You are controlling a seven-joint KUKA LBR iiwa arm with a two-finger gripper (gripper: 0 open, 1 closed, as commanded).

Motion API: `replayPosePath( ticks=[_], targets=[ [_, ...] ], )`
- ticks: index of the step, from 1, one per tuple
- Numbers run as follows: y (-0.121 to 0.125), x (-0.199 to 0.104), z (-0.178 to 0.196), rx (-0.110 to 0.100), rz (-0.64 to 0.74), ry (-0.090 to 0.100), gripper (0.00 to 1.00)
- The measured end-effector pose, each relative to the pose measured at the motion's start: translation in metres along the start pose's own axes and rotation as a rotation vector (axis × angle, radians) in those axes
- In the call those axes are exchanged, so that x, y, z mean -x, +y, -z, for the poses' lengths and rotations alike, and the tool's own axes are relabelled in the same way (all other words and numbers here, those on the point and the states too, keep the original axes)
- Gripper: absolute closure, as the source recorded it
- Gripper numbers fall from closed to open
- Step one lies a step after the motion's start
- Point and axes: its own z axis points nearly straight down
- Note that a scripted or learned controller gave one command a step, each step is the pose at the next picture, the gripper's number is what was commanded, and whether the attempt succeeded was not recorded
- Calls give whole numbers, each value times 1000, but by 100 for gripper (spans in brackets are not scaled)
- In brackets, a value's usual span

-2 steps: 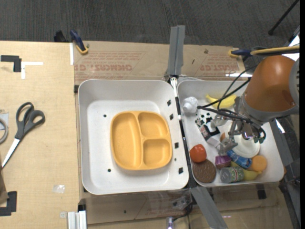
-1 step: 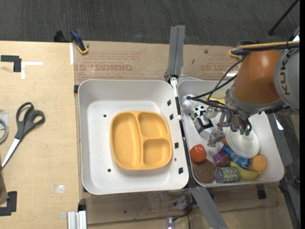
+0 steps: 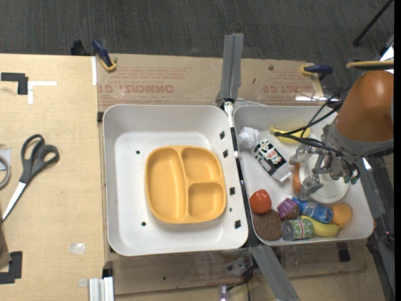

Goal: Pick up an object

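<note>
**Q:** Position and state of the gripper (image 3: 315, 182)?

**A:** Over the right bin (image 3: 257, 115), toward its 3 o'clock side. Whether it grips anything cannot be determined.

**Q:** Objects for picking?

**A:** Clustered at that bin's 6 o'clock: red ball (image 3: 260, 200), brown disc (image 3: 268, 226), banana (image 3: 324, 229). A black-and-white carton (image 3: 269, 156) lies at 11 o'clock of the gripper.

**Q:** Left bin (image 3: 119, 187)?

**A:** Holds a yellow divided tray (image 3: 185, 184), centred.

The grey arm with its orange band (image 3: 374, 108) is cut off by the right edge and hides part of the right white bin (image 3: 263, 113). The end effector (image 3: 319, 174) covers a white round object (image 3: 332, 190) beneath it; its finger state cannot be told. A grey curved item (image 3: 3, 168) on the bench's left is cropped by the edge.
</note>
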Motion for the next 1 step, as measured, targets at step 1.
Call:
replayPosePath(
  ticks=[1],
  targets=[
    [2,2,10,0,6,-4,100]
  ],
)
